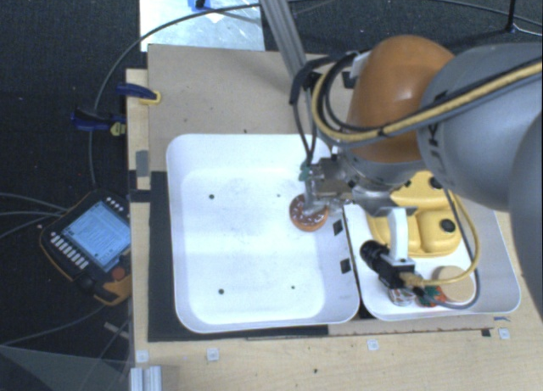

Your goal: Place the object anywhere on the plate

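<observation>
- The arm's hand [316, 197] hangs low at the left bin's [246, 296] right edge, directly over a round brown object [307, 215].
- Whether it grips the object cannot be told.
- A yellow item [434, 220] lies in the right bin [501, 292].

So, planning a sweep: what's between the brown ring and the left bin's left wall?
Only bare floor from brown ring to left bin wall, camera view.

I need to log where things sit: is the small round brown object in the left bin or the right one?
In the left bin. The round brown object sits near its right wall, directly under the gripper.
</observation>
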Available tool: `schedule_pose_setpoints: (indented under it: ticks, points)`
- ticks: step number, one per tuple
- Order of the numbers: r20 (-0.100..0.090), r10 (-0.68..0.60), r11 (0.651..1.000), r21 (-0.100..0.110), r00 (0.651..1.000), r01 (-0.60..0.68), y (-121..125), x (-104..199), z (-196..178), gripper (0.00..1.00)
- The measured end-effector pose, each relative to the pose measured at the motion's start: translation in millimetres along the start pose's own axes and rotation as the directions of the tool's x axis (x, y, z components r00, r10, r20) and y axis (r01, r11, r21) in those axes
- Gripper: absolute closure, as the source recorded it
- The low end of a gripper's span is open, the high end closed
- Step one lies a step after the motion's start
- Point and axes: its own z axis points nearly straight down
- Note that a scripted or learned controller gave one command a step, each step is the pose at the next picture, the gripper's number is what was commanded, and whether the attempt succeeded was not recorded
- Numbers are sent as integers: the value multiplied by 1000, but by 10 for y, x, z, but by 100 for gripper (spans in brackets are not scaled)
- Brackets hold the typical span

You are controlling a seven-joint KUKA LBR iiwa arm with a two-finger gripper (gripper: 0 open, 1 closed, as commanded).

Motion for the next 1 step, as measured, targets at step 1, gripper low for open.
schedule_pose_setpoints:
  ticks: [1]
  points:
    - [1,1,1000,0,1000,-1,89,492,123,100]
